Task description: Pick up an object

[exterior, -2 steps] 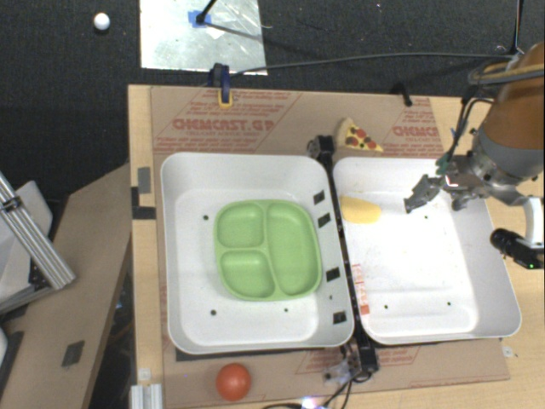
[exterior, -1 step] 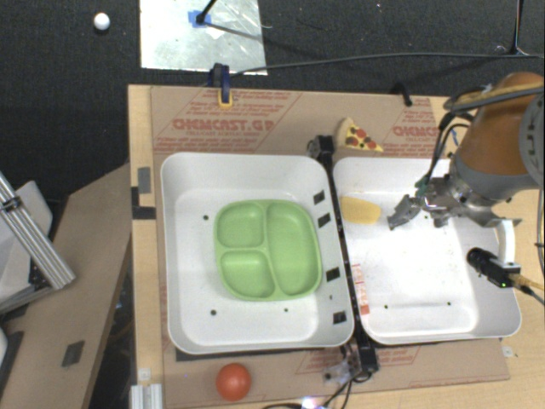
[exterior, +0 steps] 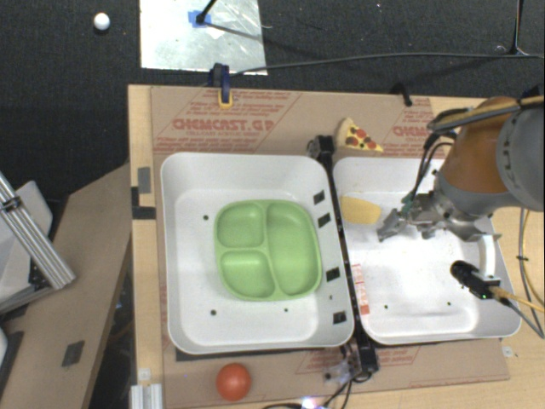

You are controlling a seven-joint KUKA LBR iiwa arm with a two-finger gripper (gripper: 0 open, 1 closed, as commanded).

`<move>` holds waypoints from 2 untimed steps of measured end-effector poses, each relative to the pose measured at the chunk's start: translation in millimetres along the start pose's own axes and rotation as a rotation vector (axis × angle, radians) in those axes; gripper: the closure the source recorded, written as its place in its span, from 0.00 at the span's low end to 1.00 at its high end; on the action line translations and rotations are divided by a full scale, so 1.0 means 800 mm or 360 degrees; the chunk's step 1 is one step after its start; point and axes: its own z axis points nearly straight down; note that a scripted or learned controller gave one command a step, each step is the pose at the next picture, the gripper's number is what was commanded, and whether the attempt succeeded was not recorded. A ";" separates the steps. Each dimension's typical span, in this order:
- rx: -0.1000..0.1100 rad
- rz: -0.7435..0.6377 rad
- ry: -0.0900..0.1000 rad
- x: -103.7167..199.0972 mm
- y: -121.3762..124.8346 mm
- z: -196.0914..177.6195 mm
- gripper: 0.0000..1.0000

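From my screen, an orange ball sits nearest, on the bench edge below the left bin; that bin holds a green divided tray; in the right bin the gripper hangs low, just beside a yellow piece; I cannot tell its grip; beyond the rim lies a pizza-slice toy.
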 end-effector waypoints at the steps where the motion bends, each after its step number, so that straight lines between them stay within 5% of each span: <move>1: -0.0010 -0.0001 -0.0003 0.000 0.002 -0.018 1.00; 2: -0.0015 -0.0006 -0.0002 0.010 0.010 -0.080 1.00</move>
